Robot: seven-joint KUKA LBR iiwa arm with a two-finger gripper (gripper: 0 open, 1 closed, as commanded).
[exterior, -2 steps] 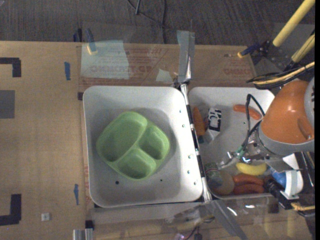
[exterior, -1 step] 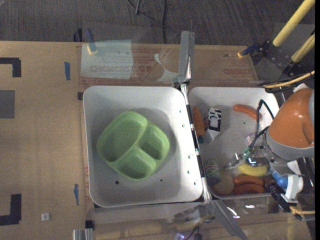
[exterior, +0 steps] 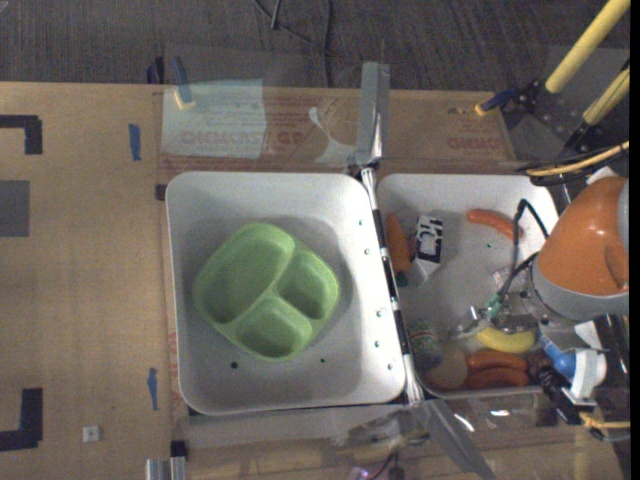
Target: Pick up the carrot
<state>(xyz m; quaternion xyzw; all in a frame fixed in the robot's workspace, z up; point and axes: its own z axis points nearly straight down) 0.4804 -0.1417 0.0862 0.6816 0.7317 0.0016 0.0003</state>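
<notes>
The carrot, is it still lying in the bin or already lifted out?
In the bin. The carrot lies flat along the left wall of the right bin, away from the arm.

Faint reddish lettering runs across the flat brown cardboard sheet (exterior: 262, 133) behind the left white bin, seen through a clear plastic film and apparently upside down or mirrored, so no word can be made out with certainty. A second short strip of the same reddish print (exterior: 476, 143) sits on the cardboard behind the right bin, equally unreadable. The small black-and-white packet (exterior: 429, 238) lying in the right bin bears bold white markings, too blurred to read.
</notes>
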